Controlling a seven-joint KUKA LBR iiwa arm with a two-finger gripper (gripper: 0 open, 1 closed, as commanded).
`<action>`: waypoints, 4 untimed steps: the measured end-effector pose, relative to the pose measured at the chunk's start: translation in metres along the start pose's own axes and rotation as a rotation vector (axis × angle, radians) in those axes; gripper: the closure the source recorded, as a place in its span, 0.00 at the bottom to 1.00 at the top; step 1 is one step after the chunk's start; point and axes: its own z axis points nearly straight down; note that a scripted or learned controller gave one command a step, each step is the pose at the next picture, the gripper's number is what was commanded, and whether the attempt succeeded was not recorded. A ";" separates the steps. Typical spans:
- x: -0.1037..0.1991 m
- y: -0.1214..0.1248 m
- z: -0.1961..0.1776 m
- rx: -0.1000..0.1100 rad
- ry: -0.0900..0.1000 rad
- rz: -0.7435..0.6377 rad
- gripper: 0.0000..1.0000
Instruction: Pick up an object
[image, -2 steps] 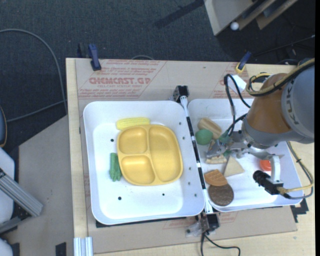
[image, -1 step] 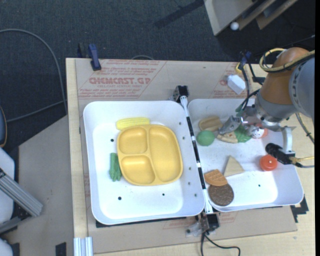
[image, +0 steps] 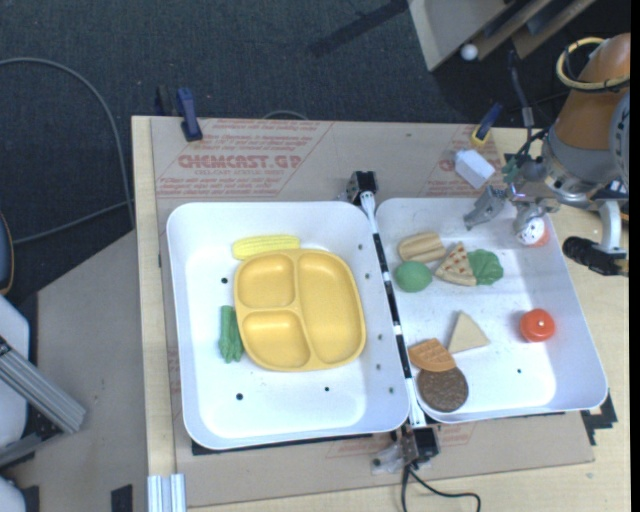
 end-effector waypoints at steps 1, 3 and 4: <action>0.021 -0.033 0.035 -0.002 -0.019 0.006 0.00; 0.049 -0.038 0.059 -0.007 -0.023 0.008 0.00; 0.051 -0.065 0.060 -0.002 -0.023 0.009 0.00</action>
